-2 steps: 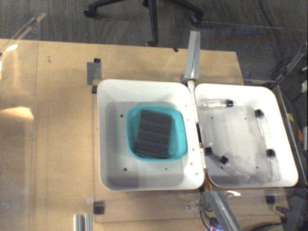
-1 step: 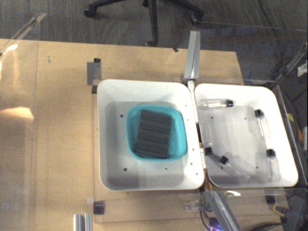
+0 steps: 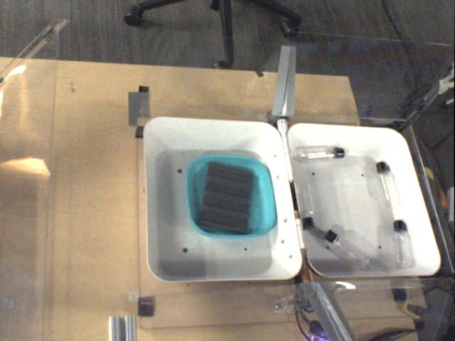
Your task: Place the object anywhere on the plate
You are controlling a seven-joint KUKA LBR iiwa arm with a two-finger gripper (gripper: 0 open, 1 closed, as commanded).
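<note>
A square teal plate [image 3: 265, 189] with rounded corners lies in the middle of the left white bin [image 3: 162, 260]. On it rests a dark grey ridged block [image 3: 227, 197], flat and slightly tilted, covering most of the plate's inside. The block lies fully within the plate's rim.
The right bin [image 3: 421, 260] holds several clear tubes with black caps, among them one at the top [image 3: 320, 152], one at the right [image 3: 388, 182] and one near the front [image 3: 346, 244]. A metal post [image 3: 284, 84] stands behind the seam between the bins. A chair base [image 3: 222, 6] is on the floor beyond.
</note>
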